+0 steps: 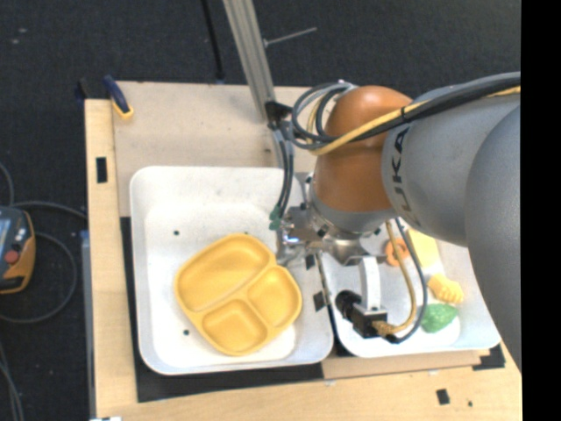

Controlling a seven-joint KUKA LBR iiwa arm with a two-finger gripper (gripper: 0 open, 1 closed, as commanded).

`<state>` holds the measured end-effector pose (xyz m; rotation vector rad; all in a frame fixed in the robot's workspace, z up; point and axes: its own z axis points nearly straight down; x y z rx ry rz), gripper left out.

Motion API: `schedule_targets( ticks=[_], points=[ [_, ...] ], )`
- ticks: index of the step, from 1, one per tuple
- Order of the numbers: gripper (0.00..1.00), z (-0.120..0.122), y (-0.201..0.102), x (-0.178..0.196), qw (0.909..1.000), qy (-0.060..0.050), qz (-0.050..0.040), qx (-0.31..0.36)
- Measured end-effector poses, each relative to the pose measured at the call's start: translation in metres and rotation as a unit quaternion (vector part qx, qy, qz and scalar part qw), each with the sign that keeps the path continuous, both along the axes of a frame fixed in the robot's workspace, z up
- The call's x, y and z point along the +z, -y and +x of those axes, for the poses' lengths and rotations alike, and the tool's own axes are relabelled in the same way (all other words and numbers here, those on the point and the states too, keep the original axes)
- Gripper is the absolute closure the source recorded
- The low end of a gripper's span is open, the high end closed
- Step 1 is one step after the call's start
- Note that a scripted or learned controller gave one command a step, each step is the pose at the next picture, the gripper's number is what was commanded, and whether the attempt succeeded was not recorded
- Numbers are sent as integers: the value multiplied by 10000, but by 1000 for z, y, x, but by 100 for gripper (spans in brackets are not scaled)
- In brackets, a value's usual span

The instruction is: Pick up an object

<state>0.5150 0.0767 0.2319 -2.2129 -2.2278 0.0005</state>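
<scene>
Plate (237,295), yellow, lies flat in the left bin (158,191). Hand (307,253) hangs just beside the plate's right rim, likely its only graspable part. The wrist hides the hand, so you cannot tell whether it is apart or together.

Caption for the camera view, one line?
KUKA arm reaches over the right bin; yellow divided plate lies in the left bin.

A pale wooden bench (175,130) stands on dark floor (88,24), with an aluminium post (250,46) rising behind.
</scene>
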Motion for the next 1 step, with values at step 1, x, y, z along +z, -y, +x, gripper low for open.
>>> schedule_targets(
  ticks=[1],
  points=[
    [0,1,2,1,10000,12,-2,-21]
  ],
)
